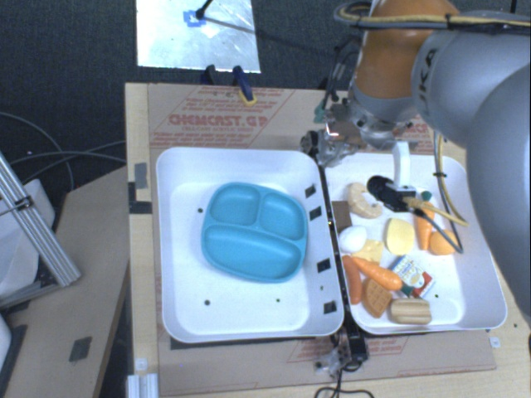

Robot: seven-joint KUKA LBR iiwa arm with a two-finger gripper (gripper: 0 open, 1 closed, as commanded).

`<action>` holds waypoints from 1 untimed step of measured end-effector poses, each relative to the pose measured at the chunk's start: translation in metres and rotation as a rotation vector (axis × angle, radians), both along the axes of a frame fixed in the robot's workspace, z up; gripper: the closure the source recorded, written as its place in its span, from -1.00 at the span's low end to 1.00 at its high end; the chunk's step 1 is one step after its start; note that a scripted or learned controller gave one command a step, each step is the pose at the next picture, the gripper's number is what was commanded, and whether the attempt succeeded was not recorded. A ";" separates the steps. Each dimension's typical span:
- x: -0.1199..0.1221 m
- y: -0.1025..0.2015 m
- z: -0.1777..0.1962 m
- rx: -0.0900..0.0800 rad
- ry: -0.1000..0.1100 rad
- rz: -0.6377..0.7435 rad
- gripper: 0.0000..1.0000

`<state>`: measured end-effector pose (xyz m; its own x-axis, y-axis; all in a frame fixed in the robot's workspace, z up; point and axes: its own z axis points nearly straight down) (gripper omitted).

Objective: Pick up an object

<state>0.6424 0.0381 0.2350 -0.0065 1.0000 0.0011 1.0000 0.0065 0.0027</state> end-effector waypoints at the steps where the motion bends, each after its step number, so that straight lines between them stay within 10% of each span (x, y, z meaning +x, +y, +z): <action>1: 0.004 -0.004 -0.002 0.000 0.001 -0.004 1.00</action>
<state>0.6468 0.0344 0.2329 -0.0027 1.0000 0.0008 1.0000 0.0027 0.0022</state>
